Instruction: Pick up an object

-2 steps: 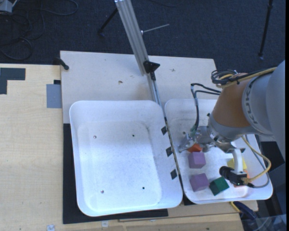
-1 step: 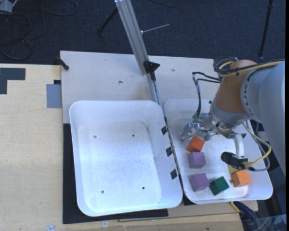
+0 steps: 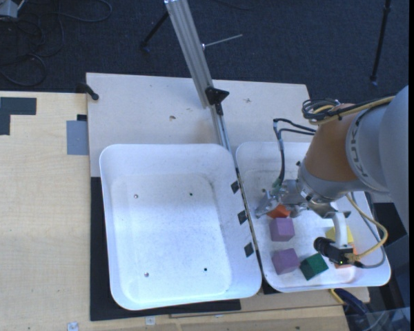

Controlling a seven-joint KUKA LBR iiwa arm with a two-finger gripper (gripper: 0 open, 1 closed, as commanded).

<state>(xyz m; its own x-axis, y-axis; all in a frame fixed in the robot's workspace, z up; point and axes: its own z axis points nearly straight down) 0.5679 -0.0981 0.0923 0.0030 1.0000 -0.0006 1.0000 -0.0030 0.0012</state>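
Gripper: my gripper [image 3: 279, 204] is low in the right bin [image 3: 257, 158], near the wall that this bin shares with the left bin [image 3: 165, 226].
Finger state: I cannot tell how the gripper is set; the metal parts are small and partly covered by my wrist.
Arm: my grey arm with its orange band [image 3: 331, 158] comes in from the right and hangs over the upper part of the right bin.
Orange block: an orange block [image 3: 279, 212] lies just under the gripper, touching it or very close; I cannot tell if it is between the fingers.
Purple cubes: one purple cube [image 3: 283, 229] lies just below the orange block, a second purple cube [image 3: 285, 260] lies further toward the front rim.
Green block: a green block [image 3: 313, 265] lies beside the second purple cube, on its right.
Yellow object: a yellow object [image 3: 348, 237] lies at the right side of the bin, partly hidden by a black and white part of my tool.
Cables: black cables [image 3: 290, 126] run from my wrist over the bin.
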